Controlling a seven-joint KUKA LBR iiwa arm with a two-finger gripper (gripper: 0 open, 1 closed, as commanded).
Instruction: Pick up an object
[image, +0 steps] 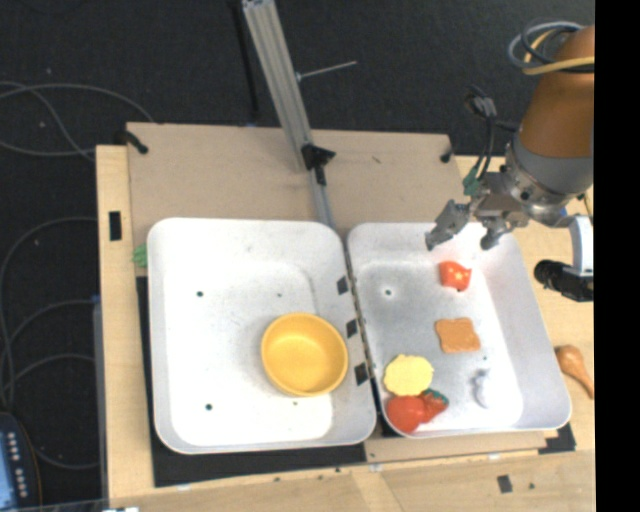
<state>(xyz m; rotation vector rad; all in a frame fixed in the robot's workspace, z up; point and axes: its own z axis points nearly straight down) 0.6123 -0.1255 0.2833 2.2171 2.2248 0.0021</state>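
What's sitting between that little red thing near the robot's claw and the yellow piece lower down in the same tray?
In the camera view, a flat brown toast-like piece lies roughly between the small red object and the yellow piece, slightly to the right of their line.

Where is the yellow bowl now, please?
The yellow bowl sits in the left bin, toward its lower right part, close to the divider between the bins.

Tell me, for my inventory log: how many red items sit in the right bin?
2. A small red tomato-like piece lies near the far side; a larger red strawberry-like piece sits at the near edge, beside the yellow disc.
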